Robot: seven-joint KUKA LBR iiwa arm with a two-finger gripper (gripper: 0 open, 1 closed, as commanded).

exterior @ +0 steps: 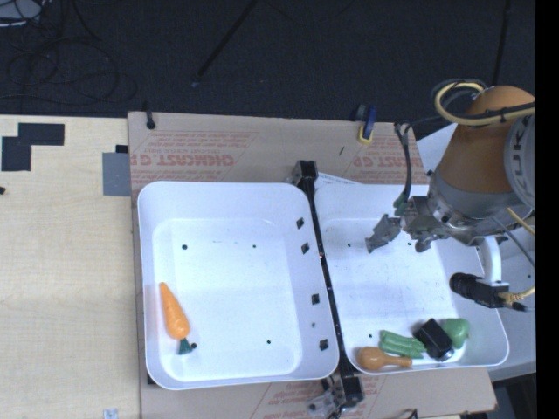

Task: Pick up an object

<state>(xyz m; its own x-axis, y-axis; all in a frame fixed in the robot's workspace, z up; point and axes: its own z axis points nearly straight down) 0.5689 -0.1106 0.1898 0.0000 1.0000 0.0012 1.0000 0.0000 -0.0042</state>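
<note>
An orange carrot [173, 312] with a small green top lies in the left bin [218, 201], near its front left corner. In the front right corner of the right bin [376, 286] lie a green pod [400, 344], a black block [434, 338], a pale green piece [455, 328] and an orange-yellow gourd [382, 359], packed close together. My gripper [402, 237] hangs above the back half of the right bin, well clear of that cluster. Its two fingers stand spread apart and open, with nothing between them.
A black divider rail [316, 269] runs between the two bins. A black cylindrical part [477, 288] sticks out by the right bin's right edge under the arm. Brown cardboard [227, 151] lies beneath both bins.
</note>
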